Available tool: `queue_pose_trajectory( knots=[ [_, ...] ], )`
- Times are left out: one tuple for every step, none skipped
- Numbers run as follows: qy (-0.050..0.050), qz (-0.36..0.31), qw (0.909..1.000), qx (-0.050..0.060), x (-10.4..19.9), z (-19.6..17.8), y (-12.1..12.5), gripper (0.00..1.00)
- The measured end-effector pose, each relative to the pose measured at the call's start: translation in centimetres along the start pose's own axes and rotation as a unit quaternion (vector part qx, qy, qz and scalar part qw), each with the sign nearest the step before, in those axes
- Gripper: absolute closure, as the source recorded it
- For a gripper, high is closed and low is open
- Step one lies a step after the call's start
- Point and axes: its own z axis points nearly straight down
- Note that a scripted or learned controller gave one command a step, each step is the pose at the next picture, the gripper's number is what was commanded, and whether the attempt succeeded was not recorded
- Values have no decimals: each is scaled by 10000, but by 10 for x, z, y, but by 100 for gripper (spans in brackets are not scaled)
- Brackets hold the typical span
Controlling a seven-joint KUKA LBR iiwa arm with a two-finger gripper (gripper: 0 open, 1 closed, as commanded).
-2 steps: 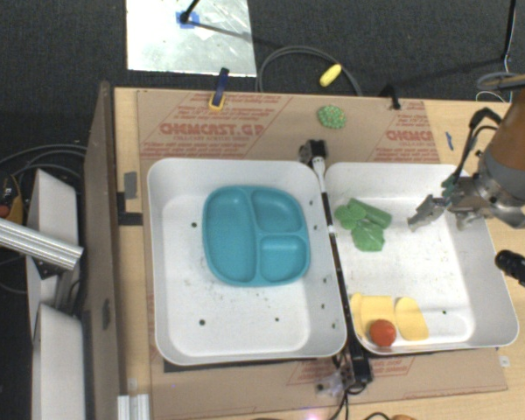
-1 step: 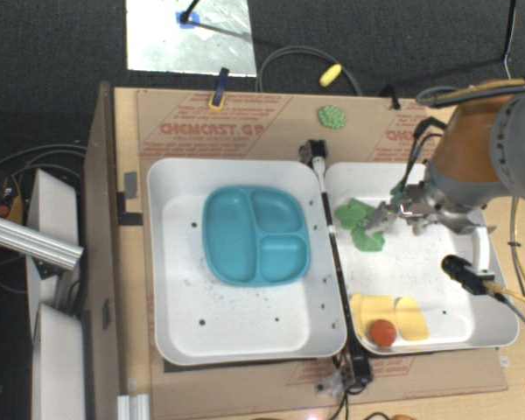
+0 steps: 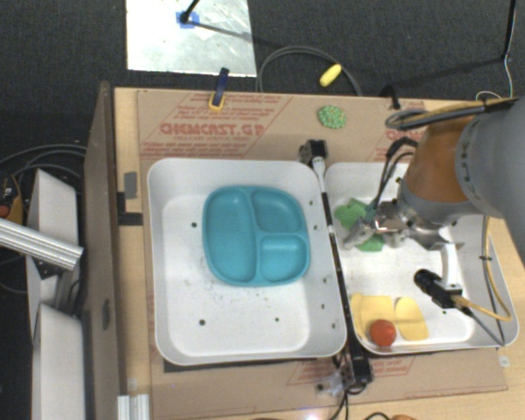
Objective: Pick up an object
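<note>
in the camera view, the task is being judged as begun but not yet done. the jaws are being held low in the right bin, right at the green object that is lying near that bin's upper left corner, and nothing is being shown lifted clear of the bin floor. a firm grasp and a lift are being judged as what is left. the yellow pieces and the red ball are being left untouched along the lower edge of the same bin, well apart from the jaws. the blue divided plate is lying alone in the left bin

much is being hidden here. the jaws are being covered from above by the grey arm and its wrist, so whether they are wide, narrow or closed on the green object cannot be told. the green object is being partly masked by metal parts, and whether it is one piece or two is hard to make out. contact between it and the jaws is likewise not being shown clearly
</note>
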Motion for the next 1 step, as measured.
queue_pose_trajectory(
  knots=[
    [-9, 2, 10000, -37, 2, -4, 27, 0]
  ],
)
